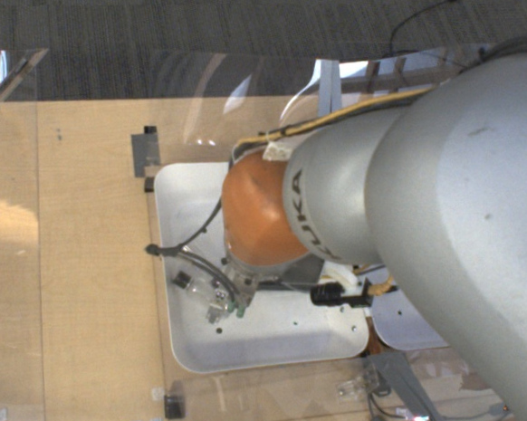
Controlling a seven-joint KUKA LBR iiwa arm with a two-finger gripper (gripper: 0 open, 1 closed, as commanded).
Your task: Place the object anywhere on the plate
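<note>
The jaws are down low over the floor of the left bin, at the tip of the wrist. From this slant they are a tangle of small dark and clear parts, so I cannot tell how far open they are or whether anything sits between them.

Working left to right: the table (pixel 68 266) is bare wood on the left. Next comes the left bin (pixel 283 344), with the wrist hardware over its left half and a black cable (pixel 189 245) looping towards it. Above that sits the orange band (pixel 255 215), and the grey arm (pixel 444 191) covers most of the right side. Just past the bin's lower right corner, a pale rounded edge peeks out from under the arm. I take that to be the plate (pixel 409 330).

I cannot pick out the object with any confidence. If it is in the left bin, it is small and mixed in with the wrist parts or hidden beneath them. From that I judge it to be light, easy to nudge away on the smooth white floor, and possibly clear or glossy, so slippery. I would come straight down over its middle, close across its narrowest width and lift slowly. I would not trust the hold until I see the object between the pads.
</note>
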